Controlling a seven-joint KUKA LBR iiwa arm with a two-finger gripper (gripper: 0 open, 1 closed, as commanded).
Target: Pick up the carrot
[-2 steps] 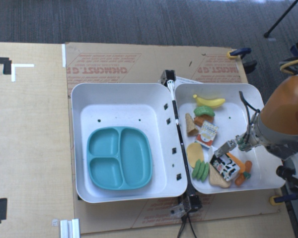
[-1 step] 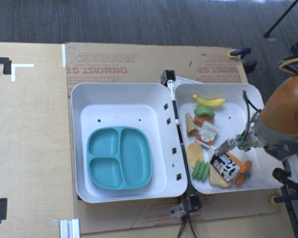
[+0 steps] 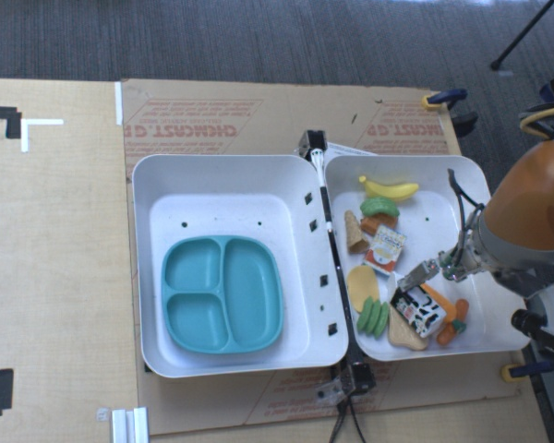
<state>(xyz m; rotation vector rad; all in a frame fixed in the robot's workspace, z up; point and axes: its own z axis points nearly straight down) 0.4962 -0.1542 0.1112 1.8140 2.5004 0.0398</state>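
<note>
Presently, the carrot lies at the right bin's near right corner — beside a milk carton. Just beyond, the claw hovers low over the clutter — its grip state cannot be told.

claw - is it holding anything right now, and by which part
Cannot be told: the claw hangs low over the right bin's toys, beside the carrot.
</note>
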